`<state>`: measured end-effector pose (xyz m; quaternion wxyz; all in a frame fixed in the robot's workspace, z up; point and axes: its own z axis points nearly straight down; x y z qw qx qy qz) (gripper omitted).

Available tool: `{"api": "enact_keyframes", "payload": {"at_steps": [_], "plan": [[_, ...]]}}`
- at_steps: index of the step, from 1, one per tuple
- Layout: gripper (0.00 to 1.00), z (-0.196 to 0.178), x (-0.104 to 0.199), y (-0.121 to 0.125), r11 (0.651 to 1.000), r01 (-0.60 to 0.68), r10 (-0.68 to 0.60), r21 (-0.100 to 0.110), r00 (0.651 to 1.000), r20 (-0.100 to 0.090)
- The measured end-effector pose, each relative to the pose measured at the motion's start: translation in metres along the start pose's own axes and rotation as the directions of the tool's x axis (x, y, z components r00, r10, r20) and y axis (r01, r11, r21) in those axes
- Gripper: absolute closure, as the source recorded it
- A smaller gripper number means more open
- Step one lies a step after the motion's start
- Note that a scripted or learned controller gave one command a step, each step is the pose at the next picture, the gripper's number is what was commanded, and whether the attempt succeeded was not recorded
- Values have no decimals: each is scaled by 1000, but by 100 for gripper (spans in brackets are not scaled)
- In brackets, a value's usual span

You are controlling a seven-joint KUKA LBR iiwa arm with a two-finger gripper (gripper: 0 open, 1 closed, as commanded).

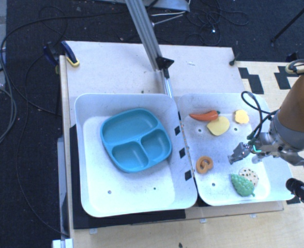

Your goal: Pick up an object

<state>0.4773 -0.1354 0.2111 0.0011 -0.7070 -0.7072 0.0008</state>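
Observation:
In the right bin (209, 198) lie a red chilli pepper (204, 115), a yellow fruit (218, 126), a small yellow piece (241, 117), a brown pretzel (204, 164), a speckled cookie (249, 175) and a green leafy piece (242, 185). My gripper (240, 154) hangs over the right bin's middle right, just above and left of the cookie, right of the pretzel. Its fingers look slightly apart and nothing shows between them.
The left bin (90, 190) holds a blue divided plate (135, 139). A metal pole (144, 27) slants down from the top to the bins' back edge. The grey-and-orange arm (297, 112) covers the right bin's right side.

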Motion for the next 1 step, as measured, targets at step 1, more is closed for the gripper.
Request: {"api": "enact_keyframes", "payload": {"at_steps": [1], "plan": [[0, -1, 0, 0, 1000, 0, 0, -2, 1000, 1]]}}
